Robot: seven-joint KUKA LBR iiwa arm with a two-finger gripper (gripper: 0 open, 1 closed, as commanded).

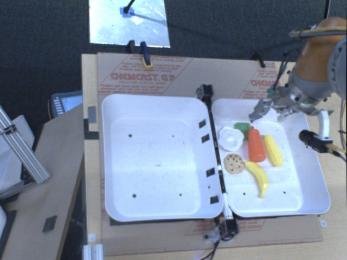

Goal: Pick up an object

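The right bin (312, 199) holds a cluster of toy foods near its left wall. An orange carrot (256, 144) lies upright in the view, with a yellow corn cob (272, 149) to its right. A white cup-like piece (230, 138) and a green item (242, 127) sit to the carrot's left. Below them lie a brown cookie (234, 163) and a yellow banana (258, 177). My gripper (259, 111) hangs above the bin's back part, just up and right of the green item, and nothing shows between its fingers.
The left bin (114, 199) lies beside the right one, with a black divider strip (212, 150) between them. A black cable fitting (312, 140) sits over the right bin's right edge. A foil sheet (129, 15) lies behind the bench.
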